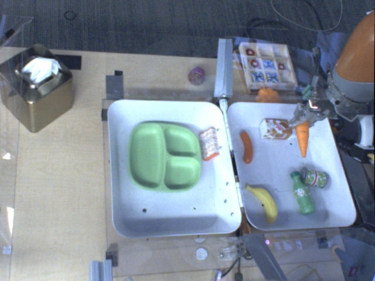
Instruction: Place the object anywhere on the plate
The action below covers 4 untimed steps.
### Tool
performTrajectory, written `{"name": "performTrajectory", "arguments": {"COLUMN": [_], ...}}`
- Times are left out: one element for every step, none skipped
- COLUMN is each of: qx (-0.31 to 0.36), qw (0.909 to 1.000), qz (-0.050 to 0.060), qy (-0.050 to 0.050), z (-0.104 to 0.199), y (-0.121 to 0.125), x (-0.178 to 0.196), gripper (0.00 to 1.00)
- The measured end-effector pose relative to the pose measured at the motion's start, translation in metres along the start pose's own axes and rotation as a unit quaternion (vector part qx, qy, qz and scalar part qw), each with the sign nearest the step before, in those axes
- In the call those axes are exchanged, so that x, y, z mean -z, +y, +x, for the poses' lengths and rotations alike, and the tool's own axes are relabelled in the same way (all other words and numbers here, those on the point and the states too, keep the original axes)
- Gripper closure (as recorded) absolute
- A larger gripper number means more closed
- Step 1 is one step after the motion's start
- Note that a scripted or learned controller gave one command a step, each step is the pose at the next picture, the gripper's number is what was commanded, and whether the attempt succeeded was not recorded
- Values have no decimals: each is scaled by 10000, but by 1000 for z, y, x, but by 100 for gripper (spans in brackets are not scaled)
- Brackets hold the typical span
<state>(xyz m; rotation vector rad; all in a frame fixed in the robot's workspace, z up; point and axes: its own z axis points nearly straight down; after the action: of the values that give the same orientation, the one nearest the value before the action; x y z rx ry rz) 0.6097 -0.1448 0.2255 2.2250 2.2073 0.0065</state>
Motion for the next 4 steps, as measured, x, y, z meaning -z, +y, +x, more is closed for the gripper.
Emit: {"name": "performTrajectory", "arguments": {"qx": [1613, 1907, 3226, 3419], "qw": [9869, 9816, 9465, 9397], "qz": [-11, 12, 3, 17], "qy": [8, 18, 23, 29], "z": [80, 133, 199, 285], "y": [7, 6, 12, -2], "x": [20, -30, -39, -89], "gripper": [100, 100, 100, 100]}}
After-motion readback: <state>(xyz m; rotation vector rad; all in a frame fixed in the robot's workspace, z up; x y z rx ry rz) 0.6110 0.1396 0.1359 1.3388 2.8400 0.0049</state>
